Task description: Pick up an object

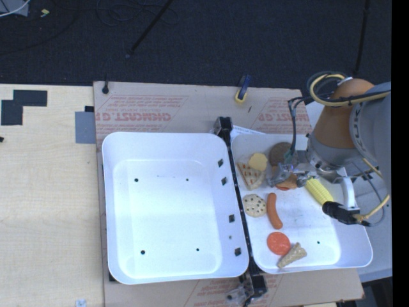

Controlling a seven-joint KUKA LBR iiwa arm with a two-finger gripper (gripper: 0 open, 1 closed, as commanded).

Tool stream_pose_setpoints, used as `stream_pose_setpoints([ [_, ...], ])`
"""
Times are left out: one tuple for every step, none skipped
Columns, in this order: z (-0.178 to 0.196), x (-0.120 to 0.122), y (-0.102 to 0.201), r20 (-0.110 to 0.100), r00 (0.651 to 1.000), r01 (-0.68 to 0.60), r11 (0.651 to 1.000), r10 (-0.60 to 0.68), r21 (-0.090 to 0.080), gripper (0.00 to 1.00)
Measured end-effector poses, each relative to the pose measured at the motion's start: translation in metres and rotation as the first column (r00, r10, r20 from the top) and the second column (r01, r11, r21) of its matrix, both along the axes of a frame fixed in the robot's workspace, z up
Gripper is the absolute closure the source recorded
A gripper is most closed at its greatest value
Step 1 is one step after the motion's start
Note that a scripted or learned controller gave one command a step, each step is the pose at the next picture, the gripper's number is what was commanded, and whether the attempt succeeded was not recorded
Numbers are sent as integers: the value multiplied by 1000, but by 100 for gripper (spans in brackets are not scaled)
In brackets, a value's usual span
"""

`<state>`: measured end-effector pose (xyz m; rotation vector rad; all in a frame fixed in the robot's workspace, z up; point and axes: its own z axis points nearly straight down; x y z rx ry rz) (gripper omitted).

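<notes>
The right bin [348, 251] holds several toy foods. Among them are a brown disc [280, 152], a yellow round piece [258, 161], a waffle-like wedge [248, 173], a spotted cookie [254, 204] and an orange sausage [274, 210]. Nearer the front lie a red slice [278, 242] and a pale wedge [292, 255]. A yellow corn cob [317, 189] lies toward the right. My gripper [283, 174] is low in this bin, just below the brown disc and directly over a small orange-red piece [288, 185]. Whether it touches that piece is hidden.
The left bin [112, 171] stands beside the right one, with a black divider [233, 197] between them. The arm's grey body and orange band [339, 117] fill the right bin's far right corner, trailing cables. A blue-yellow clamp [242, 89] sits on the board behind.
</notes>
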<state>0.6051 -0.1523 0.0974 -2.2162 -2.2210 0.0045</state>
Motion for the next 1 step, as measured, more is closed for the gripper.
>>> stream_pose_setpoints([
  [97, 21, 90, 13, 1000, -7, 1000, 7, 3, 100],
])
